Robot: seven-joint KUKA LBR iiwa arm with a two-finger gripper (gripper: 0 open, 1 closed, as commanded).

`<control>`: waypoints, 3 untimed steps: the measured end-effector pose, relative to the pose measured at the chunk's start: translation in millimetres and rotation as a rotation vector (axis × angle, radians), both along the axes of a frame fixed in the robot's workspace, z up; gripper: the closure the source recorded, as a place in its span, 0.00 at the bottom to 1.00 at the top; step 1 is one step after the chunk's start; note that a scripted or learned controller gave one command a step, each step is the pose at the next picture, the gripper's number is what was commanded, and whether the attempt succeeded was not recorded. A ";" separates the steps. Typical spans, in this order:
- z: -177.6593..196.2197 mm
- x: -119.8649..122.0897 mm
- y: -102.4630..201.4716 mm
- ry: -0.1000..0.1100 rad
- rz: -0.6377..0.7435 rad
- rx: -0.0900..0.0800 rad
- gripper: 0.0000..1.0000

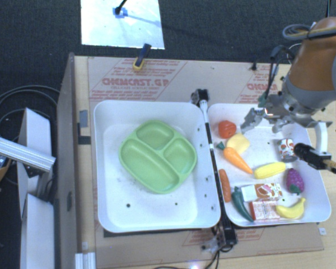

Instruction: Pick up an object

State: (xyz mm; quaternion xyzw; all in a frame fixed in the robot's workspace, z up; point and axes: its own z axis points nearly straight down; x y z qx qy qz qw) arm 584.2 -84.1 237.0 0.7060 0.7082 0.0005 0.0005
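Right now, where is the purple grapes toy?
The purple grapes lie in the right bin, near its right side, just right of the yellow corn and above the banana.

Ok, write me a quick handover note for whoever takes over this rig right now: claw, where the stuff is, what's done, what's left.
Claw: open, nothing between its fingers, over the top of the right bin.
Right bin holds all the items: tomato, carrot, yellow corn, purple grapes, banana, green pepper, small can, two cartons.
Left bin: the green divided plate.
Done: no pick yet.
Left: lower onto one item, close, lift. The tomato looks nearest the claw.
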 end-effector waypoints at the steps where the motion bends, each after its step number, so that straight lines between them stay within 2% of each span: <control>1: -157.2 -14.1 -12.6 0.010 -0.004 0.001 0.00; 2: -138.6 -10.3 -12.3 -0.001 -0.002 0.000 1.00; 3: -47.5 -18.2 47.8 -0.006 0.006 0.002 1.00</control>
